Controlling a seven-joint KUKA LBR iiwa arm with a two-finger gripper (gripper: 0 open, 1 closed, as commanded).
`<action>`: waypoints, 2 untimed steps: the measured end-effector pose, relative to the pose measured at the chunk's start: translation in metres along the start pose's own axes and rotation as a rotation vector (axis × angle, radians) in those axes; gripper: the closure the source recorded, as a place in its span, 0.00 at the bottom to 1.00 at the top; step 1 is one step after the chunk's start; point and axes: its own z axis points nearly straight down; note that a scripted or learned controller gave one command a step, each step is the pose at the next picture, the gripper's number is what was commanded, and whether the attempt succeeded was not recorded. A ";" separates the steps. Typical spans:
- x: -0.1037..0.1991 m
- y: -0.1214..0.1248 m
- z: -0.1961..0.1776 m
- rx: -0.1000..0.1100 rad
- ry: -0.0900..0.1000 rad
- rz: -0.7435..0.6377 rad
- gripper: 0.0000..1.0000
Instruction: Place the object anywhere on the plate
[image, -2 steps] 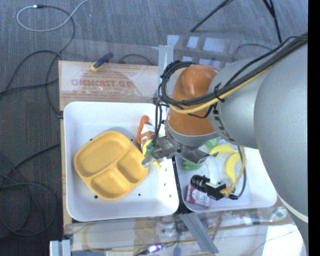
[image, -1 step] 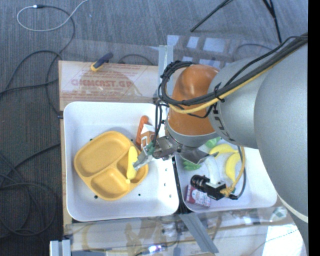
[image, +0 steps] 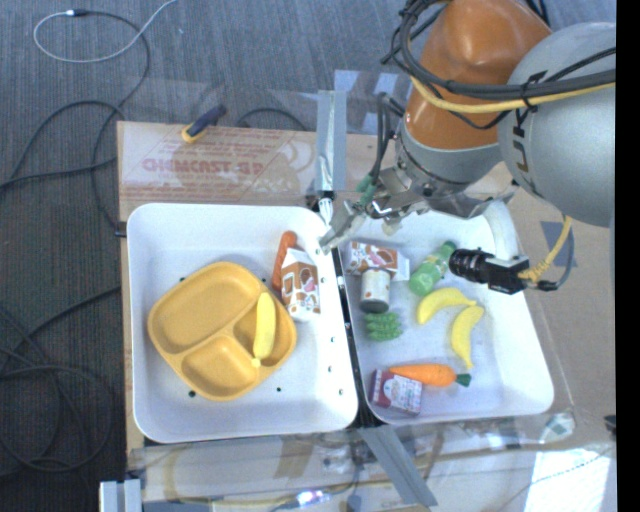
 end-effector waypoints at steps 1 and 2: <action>-0.001 0.000 -0.008 0.004 -0.006 0.001 1.00; 0.030 0.067 0.051 0.000 0.002 -0.205 1.00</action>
